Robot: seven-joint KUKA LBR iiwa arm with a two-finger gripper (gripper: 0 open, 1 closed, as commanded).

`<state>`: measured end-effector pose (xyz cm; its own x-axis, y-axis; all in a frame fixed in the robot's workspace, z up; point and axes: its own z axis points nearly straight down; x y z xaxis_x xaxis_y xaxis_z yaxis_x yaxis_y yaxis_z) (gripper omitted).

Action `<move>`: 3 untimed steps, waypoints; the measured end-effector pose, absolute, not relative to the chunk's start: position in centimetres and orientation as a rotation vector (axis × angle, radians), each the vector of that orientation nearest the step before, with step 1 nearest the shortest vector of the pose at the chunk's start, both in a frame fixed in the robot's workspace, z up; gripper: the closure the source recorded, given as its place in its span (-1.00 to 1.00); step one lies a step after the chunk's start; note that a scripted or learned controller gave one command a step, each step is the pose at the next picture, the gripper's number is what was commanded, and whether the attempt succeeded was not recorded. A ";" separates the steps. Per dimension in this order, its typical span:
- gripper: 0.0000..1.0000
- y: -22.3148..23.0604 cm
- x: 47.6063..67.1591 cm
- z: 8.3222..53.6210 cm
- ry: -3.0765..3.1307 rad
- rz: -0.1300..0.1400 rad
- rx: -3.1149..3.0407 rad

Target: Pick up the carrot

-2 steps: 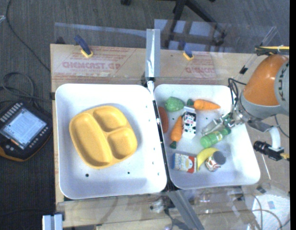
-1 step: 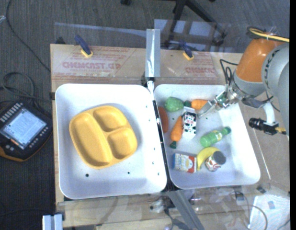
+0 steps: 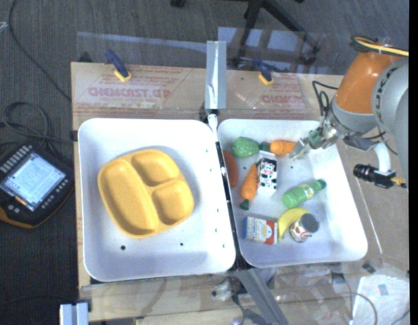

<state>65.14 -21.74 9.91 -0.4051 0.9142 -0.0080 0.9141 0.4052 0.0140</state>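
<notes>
From my remote station I see two white bins side by side on the bench. The left bin (image 3: pixel 94 249) holds a yellow divided tray (image 3: pixel 146 191), lying slightly tilted in its middle.

The right bin (image 3: pixel 344 242) holds the loose items. The carrot (image 3: pixel 249 182) lies near the bin's left side, slanted, with its thick end toward the top; it rests just beside a small black-and-white carton (image 3: pixel 267 172). A reddish item (image 3: pixel 230 168) lies along the bin's left wall, next to the carrot. Above them sit a green vegetable (image 3: pixel 246 147) and a short orange item (image 3: pixel 283 147) (possibly a second carrot-like piece; I cannot identify it).

Further toward the front lie a green bottle (image 3: pixel 303 193), a banana (image 3: pixel 292 220), a small round can (image 3: pixel 303 229) and a blue-and-red carton (image 3: pixel 260 229).

The gripper (image 3: pixel 305 145) is at the upper right part of the right bin, just beside the short orange item and well apart from the carrot. I cannot tell whether its fingers are spread or closed. Nothing is visibly held between them.
</notes>
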 end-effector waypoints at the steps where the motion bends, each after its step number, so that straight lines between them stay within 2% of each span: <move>1: -1.00 -21.7 65.1 9.9 2.622 0.011 1.706; 2: 1.00 -21.6 65.2 10.8 2.621 0.013 1.704; 3: 1.00 -18.7 66.9 15.7 2.848 -0.002 1.319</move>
